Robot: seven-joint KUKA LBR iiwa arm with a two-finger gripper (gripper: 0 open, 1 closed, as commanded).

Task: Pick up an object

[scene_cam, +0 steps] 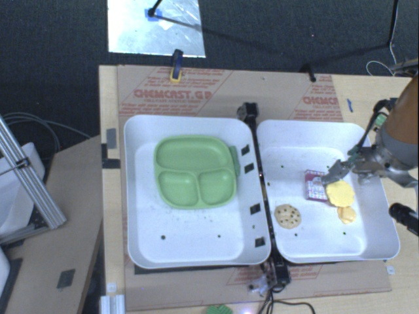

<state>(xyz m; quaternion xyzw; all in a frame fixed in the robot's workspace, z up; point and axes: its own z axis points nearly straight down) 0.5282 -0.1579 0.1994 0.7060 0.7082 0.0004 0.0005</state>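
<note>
The gripper (pixel 335 170) hangs low over the right bin (pixel 288 142), reaching in from 3 o'clock. Its tip sits at the upper right corner of the packet (pixel 315 186), a small purple and white item lying flat on the bin floor. Whether it is open, closed or gripping cannot be told; the tip is too small and dark against the packet's edge.

From the tip, the packet lies toward 8 o'clock, touching or nearly so. Its long axis runs roughly 12 to 6. A yellow disc (pixel 340 193) lies at 5 o'clock from the tip, just beside the packet's right edge, and a smaller yellow piece (pixel 347 214) sits further out at 5 o'clock, touching or almost touching the disc. A cookie (pixel 287 216) lies apart from them at 7 o'clock.

In my judgement the packet and the disc are the 2 nearest candidates, and the tip stands between them, so a short drop could land on either edge rather than squarely on 1.

The left bin (pixel 141 241) holds a green tray (pixel 195 172), well apart at 9 o'clock.
</note>
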